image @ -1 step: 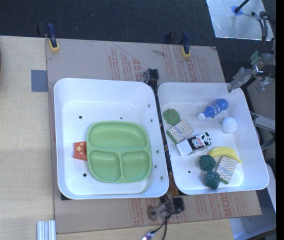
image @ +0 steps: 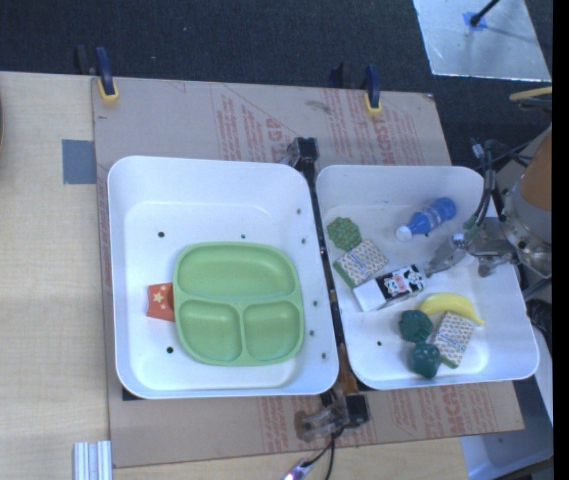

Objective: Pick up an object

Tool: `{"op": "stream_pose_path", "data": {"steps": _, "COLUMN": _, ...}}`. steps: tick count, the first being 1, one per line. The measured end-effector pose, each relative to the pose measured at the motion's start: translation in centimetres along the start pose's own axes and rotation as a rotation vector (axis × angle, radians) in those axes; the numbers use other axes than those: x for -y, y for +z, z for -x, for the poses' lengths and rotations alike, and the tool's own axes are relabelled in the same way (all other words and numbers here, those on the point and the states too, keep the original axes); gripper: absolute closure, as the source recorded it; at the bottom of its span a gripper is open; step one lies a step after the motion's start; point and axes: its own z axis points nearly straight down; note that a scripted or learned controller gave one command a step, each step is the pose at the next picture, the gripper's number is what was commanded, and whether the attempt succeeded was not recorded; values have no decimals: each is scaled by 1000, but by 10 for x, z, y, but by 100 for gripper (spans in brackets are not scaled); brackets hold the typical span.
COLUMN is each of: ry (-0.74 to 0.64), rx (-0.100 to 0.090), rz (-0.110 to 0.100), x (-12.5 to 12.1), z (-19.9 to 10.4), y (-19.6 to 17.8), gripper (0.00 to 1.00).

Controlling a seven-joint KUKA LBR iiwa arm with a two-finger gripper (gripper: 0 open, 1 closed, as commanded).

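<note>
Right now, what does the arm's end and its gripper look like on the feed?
At the right bin's far edge, the gripper is bare grey metal with slim fingers. Thin dark cables loop above it, and the arm behind shows an orange-brown patch.

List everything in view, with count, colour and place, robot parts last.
bins: 2, white, side by side on bench
tray: 1, green, left bin
red block: 1, left bin, beside tray
bottle: 1, blue, right bin, top
banana: 1, yellow, right bin
patterned packets: 2, right bin
black-and-white box: 1, right bin, centre
green toys: 3, right bin
clamps: 2, blue-yellow, far edge
gripper: 1, grey, over right bin, near bottle
</note>
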Motion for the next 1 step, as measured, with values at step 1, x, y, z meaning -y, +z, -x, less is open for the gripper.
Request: {"op": "stream_pose_path", "data": {"steps": 1, "ry": -7, "rx": 6, "rz": 17, "x": -73, "z": -53, "y": 63, "gripper": 0}}
